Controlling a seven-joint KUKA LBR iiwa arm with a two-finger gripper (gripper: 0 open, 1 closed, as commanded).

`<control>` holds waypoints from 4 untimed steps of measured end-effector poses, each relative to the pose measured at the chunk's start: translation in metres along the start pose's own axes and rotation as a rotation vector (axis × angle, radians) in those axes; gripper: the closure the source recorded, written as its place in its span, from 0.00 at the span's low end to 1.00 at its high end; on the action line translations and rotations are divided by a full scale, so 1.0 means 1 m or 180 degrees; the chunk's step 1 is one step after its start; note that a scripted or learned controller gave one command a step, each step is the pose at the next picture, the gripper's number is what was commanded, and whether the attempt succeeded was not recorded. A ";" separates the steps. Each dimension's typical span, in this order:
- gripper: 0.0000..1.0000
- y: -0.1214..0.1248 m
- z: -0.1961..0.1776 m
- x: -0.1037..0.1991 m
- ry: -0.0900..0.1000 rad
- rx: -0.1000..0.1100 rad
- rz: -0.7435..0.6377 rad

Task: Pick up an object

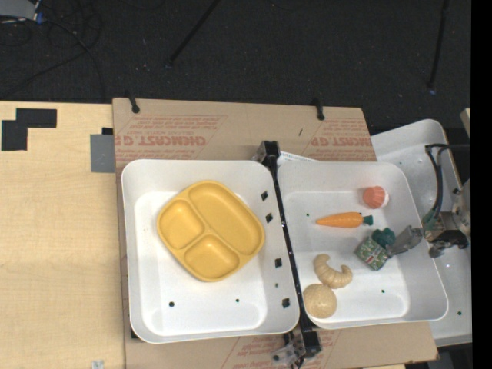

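The right bin [419,302] has five small toys. A pink ball [374,197] sits at the back. An orange carrot [342,221] lies flat. A green box [374,250] is tipped. A croissant [332,272] touches a round bun [320,300].

Cardboard sheet [231,133] under both bins, black cables [69,10] behind

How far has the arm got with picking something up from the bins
Nothing looks lifted yet. The carrot, the pink ball, the croissant and the round bread roll all lie on the floor of the right bin. In hand: the tool is down at that bin's right side, right beside the small green carton. Left: a confirmed grasp and a lift.
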State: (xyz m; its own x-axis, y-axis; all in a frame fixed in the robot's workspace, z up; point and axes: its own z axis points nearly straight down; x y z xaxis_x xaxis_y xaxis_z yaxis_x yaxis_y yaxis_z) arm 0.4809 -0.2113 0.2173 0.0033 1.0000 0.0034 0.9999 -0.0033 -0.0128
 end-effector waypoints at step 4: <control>0.00 0.000 0.132 0.005 -0.0006 -0.0028 -0.0010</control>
State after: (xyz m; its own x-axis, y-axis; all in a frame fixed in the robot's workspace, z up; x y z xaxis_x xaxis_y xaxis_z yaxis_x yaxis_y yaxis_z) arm 0.4787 -0.2059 0.0858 0.0002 1.0000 0.0016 1.0000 -0.0002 -0.0039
